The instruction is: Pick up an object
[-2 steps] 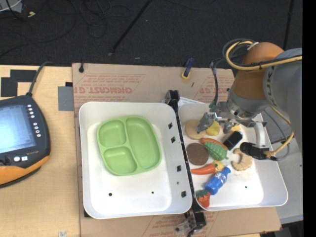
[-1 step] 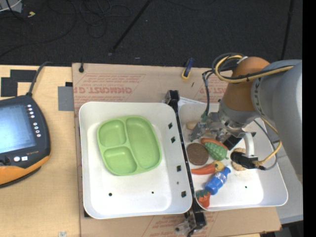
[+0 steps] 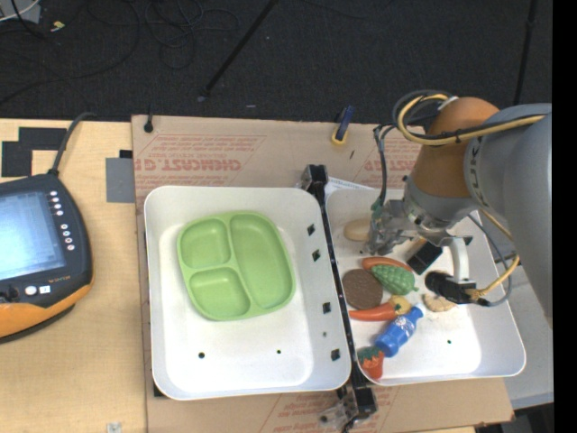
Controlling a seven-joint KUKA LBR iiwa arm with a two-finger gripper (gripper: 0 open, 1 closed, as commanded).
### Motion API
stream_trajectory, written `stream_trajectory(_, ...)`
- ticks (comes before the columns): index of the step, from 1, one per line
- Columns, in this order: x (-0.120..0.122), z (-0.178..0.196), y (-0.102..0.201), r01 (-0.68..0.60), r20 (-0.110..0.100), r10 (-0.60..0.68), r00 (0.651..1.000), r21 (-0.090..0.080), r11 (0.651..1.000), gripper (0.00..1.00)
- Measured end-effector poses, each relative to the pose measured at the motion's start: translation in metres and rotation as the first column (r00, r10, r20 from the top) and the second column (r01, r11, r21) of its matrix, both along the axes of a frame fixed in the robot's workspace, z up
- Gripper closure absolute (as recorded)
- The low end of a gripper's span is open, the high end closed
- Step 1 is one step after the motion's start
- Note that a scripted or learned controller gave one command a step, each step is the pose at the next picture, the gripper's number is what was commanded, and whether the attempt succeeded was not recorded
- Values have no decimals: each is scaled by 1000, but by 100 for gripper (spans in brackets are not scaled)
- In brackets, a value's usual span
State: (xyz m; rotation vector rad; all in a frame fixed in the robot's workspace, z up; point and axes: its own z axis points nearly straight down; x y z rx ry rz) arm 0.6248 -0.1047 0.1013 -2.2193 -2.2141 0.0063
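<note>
Fingers (image 3: 389,233), state unclear, over right bin's (image 3: 491,354) toy pile: green leafy piece (image 3: 397,278), brown disc (image 3: 362,289), blue bottle (image 3: 398,330).

Even, diffuse overhead light; scene moderately bright. White bins (image 3: 180,350) near overexposed, with little surface detail. Soft, short shadows under green tray (image 3: 236,265) and along the bin walls. Floor beyond the bench (image 3: 99,152) dark, cables barely visible. Handheld screen (image 3: 20,233) shows pale glare. Overall slightly soft focus, mild grain; small toys smeared.
</note>
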Motion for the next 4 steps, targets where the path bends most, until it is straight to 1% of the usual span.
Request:
stream_trajectory(1,-5,55,-8,-1,9,1,1000,-3,1000,100)
stream_trajectory(2,-5,119,-8,-2,11,2,1000,-2,1000,100)
stream_trajectory(3,-5,126,-9,-2,5,2,1000,-1,1000,100)
stream_trajectory(4,-24,118,45,-6,1,6,1000,1,1000,100)
